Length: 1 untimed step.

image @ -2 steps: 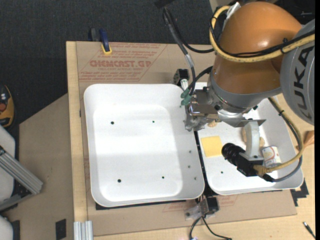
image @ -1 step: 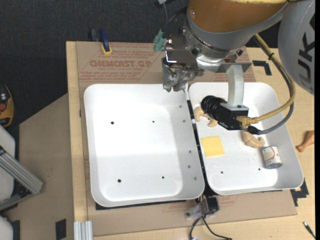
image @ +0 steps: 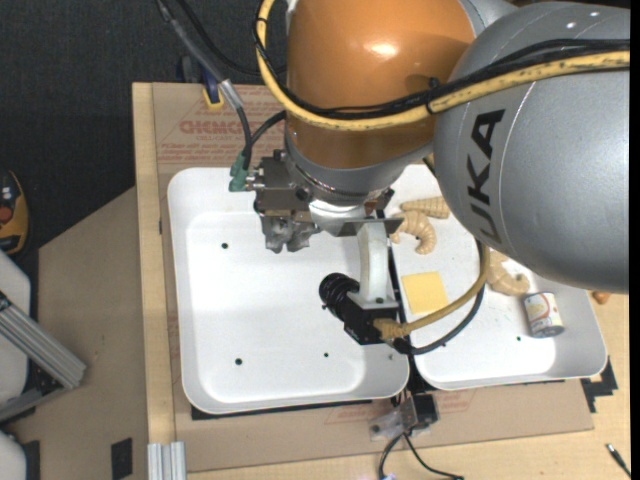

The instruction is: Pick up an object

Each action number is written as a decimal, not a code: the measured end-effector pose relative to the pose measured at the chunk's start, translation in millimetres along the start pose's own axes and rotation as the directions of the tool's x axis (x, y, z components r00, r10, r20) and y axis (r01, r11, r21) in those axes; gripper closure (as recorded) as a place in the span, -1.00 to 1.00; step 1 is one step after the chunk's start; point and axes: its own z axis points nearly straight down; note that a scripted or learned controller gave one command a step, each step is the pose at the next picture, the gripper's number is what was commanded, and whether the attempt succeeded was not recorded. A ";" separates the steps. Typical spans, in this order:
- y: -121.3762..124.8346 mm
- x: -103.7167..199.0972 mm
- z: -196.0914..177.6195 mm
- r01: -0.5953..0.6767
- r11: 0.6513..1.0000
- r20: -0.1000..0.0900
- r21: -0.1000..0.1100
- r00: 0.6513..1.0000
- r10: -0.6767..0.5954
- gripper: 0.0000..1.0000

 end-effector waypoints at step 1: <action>-4.2 -4.4 -184.3 -0.005 1.000 -0.012 -0.031 1.000 0.005 1.00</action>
